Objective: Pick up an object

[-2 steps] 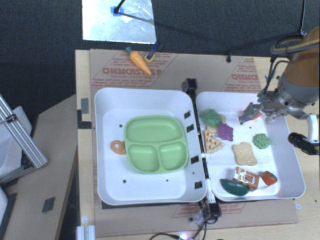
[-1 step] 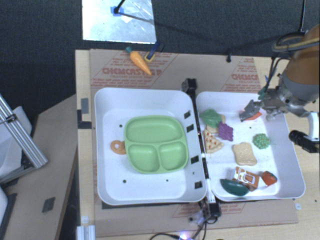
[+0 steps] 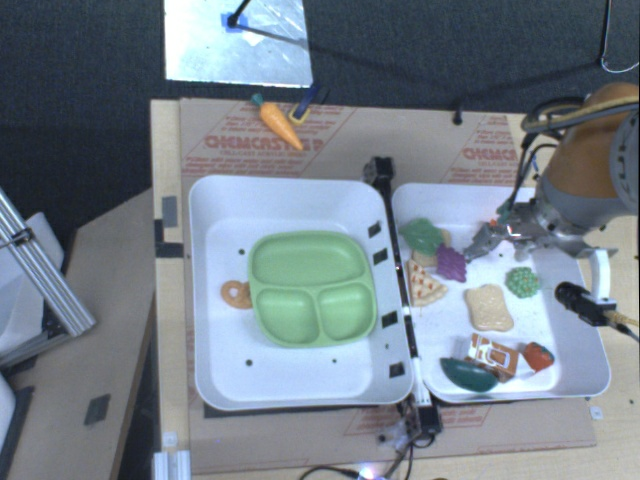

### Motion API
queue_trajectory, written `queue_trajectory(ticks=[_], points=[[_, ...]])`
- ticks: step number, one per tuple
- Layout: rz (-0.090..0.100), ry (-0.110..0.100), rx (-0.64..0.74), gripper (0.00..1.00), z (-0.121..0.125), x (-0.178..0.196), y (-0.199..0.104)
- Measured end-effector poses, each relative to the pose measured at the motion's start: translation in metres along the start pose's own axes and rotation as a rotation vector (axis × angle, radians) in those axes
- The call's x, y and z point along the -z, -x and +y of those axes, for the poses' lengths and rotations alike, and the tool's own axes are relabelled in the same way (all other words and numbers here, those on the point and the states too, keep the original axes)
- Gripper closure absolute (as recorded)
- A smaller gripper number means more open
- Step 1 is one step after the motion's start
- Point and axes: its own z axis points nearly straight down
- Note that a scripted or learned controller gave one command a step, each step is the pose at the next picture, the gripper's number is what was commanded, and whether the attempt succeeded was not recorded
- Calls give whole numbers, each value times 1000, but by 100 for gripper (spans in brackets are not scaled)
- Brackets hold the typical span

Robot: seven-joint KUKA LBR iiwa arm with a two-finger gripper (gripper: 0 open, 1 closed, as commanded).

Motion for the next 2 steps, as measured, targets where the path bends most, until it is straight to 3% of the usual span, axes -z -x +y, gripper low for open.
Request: queue_trajectory(ticks=[1, 2], points=[[0, 4, 2, 0, 6, -58, -4], [-2, 10, 1, 0, 9, -56, -4]])
